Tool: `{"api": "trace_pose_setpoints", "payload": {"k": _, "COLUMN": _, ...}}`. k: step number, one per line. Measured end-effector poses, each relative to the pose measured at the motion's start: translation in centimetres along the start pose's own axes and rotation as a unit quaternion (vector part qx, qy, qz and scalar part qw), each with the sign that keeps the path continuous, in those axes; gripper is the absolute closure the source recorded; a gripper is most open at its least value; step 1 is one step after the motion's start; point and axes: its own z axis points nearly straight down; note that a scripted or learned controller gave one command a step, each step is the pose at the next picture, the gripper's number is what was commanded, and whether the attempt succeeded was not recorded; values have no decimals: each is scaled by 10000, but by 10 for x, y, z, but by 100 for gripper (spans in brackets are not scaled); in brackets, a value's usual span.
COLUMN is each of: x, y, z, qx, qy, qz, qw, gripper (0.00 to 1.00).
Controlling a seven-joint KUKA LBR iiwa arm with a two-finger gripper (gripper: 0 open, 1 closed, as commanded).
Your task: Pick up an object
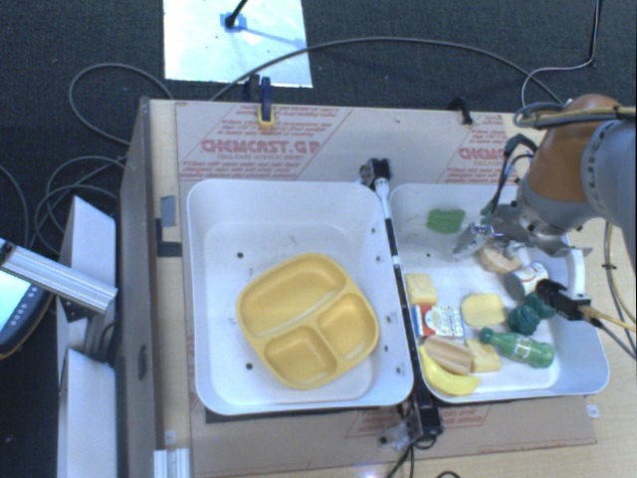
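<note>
2 white bins point(214, 297); 1 yellow tray point(307, 319); 1 green bottle point(518, 347); 1 banana point(445, 378).

The arm point(607, 172) is seen as a rounded grey casing, banded in orange above the wrist. Dark cables are looped along the orange section (one yellowish strand among them). The gripper point(485, 235) is built of pale, silvery metal parts.

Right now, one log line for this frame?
arm: over right bin | gripper: low near tan piece, grasp unconfirmed | green bottle, banana: untouched | left bin: yellow tray
</note>
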Motion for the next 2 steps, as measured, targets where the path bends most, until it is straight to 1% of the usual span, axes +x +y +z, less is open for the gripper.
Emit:
{"api": "trace_pose_setpoints", "payload": {"k": 1, "x": -37, "y": 44, "z": 0, "qx": -9, "qy": -5, "qz": -12, "qw": 10000, "gripper": 0}}
{"api": "trace_pose_setpoints", "payload": {"k": 2, "x": -21, "y": 16, "z": 0, "qx": -1, "qy": 1, "qz": -3, "qw": 10000, "gripper": 0}}
